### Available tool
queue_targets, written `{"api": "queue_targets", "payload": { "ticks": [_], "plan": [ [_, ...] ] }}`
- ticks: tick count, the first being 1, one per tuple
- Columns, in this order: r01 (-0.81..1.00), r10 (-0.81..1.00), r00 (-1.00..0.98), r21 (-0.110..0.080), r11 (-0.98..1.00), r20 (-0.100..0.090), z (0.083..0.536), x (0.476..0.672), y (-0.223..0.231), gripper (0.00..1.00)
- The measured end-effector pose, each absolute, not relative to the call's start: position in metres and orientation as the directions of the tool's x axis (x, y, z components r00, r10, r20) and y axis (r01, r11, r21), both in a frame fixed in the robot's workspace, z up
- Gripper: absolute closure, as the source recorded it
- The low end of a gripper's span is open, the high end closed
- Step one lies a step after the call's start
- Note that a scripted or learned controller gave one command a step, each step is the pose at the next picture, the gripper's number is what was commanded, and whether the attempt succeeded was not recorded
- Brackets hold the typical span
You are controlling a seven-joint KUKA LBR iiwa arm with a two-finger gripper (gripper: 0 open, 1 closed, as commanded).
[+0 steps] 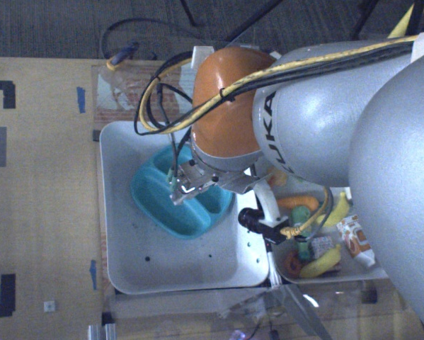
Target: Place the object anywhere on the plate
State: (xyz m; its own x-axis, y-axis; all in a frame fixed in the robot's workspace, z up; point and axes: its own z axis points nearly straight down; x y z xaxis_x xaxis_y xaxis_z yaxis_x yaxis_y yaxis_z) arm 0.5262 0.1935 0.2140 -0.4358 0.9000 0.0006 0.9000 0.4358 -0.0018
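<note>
Overhead, the arm's two-finger gripper point(185, 187) hangs above a teal divided plastic plate point(170, 202) in the left shallow white bin point(127, 250); whether it grips anything cannot be told. Yellow bananas point(323, 261) and an orange carrot point(297, 202) lie in the right bin point(346, 278), well apart.

Two bananas point(323, 261), a carrot point(297, 202), white packet point(356, 241) in rt bin (jumbled together); blue tape point(81, 99) on bench.
</note>
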Motion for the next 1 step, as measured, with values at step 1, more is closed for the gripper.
{"api": "queue_targets", "payload": {
  "ticks": [1],
  "plan": [
    [0.900,0.900,-0.436,-0.001,0.436,0.000,0.2141,0.5264,0.1932,0.00]
  ]
}}
